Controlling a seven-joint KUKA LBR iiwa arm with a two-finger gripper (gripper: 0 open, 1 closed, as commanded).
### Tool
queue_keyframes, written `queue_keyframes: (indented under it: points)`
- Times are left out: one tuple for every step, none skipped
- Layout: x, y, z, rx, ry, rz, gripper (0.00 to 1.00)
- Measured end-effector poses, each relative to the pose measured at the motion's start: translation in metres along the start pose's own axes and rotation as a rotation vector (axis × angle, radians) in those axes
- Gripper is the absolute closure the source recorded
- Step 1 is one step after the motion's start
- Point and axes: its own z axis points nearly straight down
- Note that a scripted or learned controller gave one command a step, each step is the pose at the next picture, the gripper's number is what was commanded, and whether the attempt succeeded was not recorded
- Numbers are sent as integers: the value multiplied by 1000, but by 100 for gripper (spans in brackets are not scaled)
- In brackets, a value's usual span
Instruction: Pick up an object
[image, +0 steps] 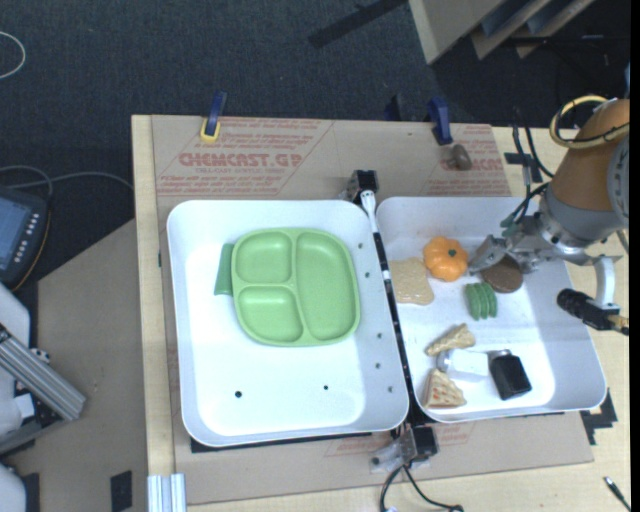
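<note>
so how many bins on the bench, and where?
2. The left bin holds the green divided plate; the right bin holds the small items, including the orange pumpkin. They sit side by side, edges touching.

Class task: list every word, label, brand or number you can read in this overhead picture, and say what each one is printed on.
"CHEMCAST G P", red print, repeated on the brown protective sheet covering the bench board behind the left bin; the last letters are uncertain.
The smaller red lines above and below that name are too blurred to read.
The same red print behind the right bin, near the blue clamp, is too blurred to read.
</note>
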Motion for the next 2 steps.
queue_keyframes:
  points:
    - [2, 2, -14, -5, 5, -1, 100]
    - [7, 2, -59, -6, -4, 0, 100]
